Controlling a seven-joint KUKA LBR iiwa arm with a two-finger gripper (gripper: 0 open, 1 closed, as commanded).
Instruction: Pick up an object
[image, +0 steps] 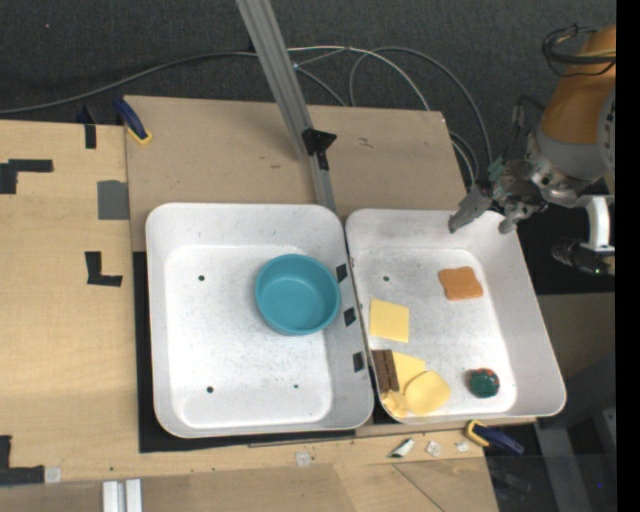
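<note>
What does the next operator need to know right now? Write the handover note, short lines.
Gripper: open, holding nothing, hovering over the far right corner of the right white bin.
Right bin holds: flat orange-brown square piece, pale yellow square slice, small brown block, yellow rounded lump, small dark green round object.
Left white bin holds a round teal plastic bowl.
Done: nothing picked yet.
Left: descend on one object, probably the orange-brown piece nearest the gripper, grasp and lift.
</note>
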